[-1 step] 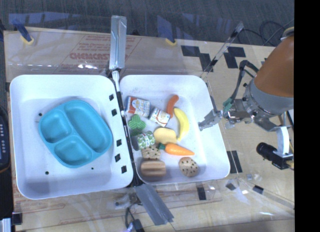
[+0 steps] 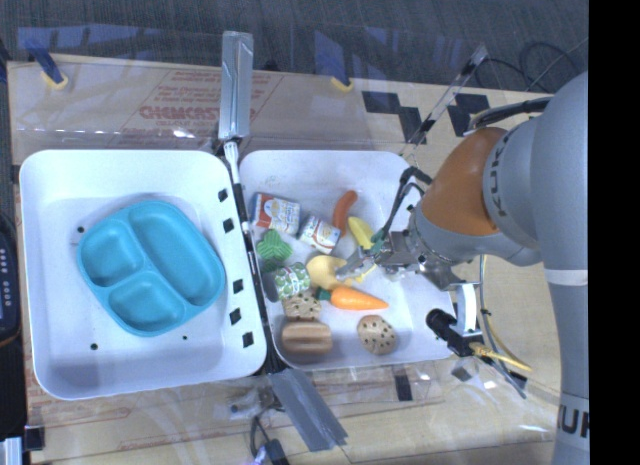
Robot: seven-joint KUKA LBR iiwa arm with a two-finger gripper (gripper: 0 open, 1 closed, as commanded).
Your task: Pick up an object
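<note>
Glossy toy carrot [image 2: 358,300] and round cookie [image 2: 376,334] beside metallic gripper [image 2: 362,265], jaws' state impossible to tell.

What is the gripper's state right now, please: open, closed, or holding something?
Gripper: it cannot be told; it sits low in the right bin, by the yellow piece and the carrot.

The arm [image 2: 540,203] is cut off by the right edge. Its wrist hides part of the right bin [image 2: 300,168]. The pincer [image 2: 362,265] is too small and blurred to read among the toys.
</note>
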